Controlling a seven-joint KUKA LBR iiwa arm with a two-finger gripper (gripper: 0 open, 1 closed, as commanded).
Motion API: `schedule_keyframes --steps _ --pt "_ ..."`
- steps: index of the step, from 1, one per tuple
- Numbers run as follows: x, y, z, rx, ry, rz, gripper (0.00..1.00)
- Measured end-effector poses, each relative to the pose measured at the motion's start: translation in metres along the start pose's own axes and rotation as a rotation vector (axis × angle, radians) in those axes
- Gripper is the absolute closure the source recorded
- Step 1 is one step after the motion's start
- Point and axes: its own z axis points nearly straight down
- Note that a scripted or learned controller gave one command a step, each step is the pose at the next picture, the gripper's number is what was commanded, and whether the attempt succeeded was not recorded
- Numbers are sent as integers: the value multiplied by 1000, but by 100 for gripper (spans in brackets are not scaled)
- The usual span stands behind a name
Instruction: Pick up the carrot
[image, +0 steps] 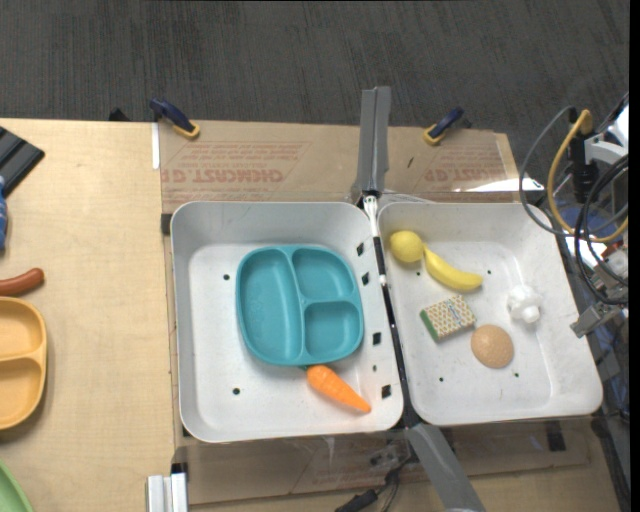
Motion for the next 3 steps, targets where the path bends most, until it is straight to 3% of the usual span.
schedule_keyframes --steps 2,3 --pt "-35 -4 116 -4 -5 -587 100" --pt "12 10 33 -1 0 -545 100"
